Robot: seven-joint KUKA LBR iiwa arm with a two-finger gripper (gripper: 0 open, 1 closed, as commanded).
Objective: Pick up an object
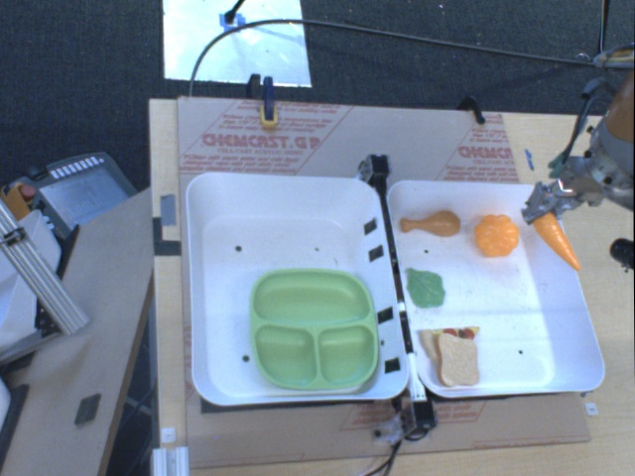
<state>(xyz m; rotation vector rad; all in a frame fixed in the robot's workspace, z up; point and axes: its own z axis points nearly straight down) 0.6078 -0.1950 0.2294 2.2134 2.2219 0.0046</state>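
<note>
My gripper [544, 209] hangs over the right bin's far right edge, shut on the thick end of an orange carrot [560, 243]. The carrot slants down and to the right from the fingers, over the bin's rim. In the right bin [580, 337] lie a tan drumstick [432, 224], a round orange fruit [496, 236], a green leafy piece [425, 288] and a sandwich [457, 357] at the front.
The left bin [213, 266] holds a green divided plate [316, 327] at its front. A black divider rail [389, 266] runs between the bins. A grey device [84, 194] and a metal bar [40, 276] sit on a side table to the left.
</note>
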